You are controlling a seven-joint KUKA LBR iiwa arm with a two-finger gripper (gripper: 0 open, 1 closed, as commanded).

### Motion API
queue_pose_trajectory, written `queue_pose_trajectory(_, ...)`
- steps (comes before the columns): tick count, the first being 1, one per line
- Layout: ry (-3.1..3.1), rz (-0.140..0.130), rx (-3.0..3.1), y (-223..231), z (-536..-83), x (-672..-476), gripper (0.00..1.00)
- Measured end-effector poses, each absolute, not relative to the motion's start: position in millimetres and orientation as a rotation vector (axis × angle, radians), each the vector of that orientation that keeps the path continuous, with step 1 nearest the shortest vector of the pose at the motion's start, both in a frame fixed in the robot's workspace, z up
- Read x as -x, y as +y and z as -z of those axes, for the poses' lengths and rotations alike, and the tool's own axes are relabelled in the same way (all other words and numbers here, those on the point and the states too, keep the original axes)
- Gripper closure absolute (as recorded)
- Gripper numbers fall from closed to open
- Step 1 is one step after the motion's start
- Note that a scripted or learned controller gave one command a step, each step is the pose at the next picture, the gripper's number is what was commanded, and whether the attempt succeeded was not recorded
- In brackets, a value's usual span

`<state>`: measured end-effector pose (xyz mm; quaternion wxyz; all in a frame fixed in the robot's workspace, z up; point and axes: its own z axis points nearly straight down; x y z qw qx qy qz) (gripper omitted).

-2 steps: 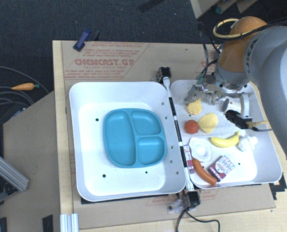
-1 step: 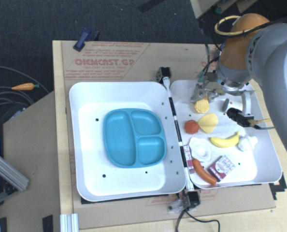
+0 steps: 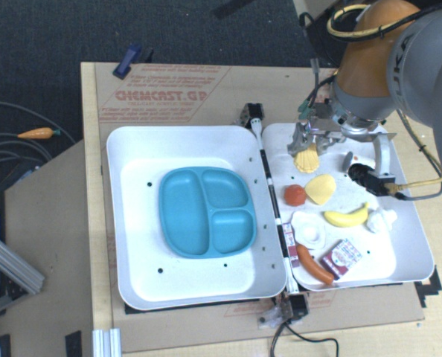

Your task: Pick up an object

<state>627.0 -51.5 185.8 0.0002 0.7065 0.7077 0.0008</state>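
Gripper (image 3: 307, 141) sits low over the back of the right bin (image 3: 411, 255), directly above a ridged yellow chip-shaped toy (image 3: 306, 161). That toy lies flat on the bin floor just below the fingertips; whether the jaws are spread or pressed together I cannot tell, since the wrist hides them.

Main risk is a miss: the piece is thin and flat, so fingers closing slightly high would slide over it or nudge it away. Beyond the chip toward the bin's front lie a pale yellow wedge (image 3: 321, 189) and a red tomato (image 3: 295, 195), close enough that a skewed push could knock the chip against these 2. A banana (image 3: 347, 216) lies further on, less exposed.
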Motion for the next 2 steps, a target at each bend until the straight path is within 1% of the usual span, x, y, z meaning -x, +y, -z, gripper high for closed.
queue_pose_trajectory(1,2.225,0.001,-2.222,3,-228,-583.2,1.00)
queue_pose_trajectory(2,2.221,0.003,-2.225,-44,-229,-541.8,1.00)
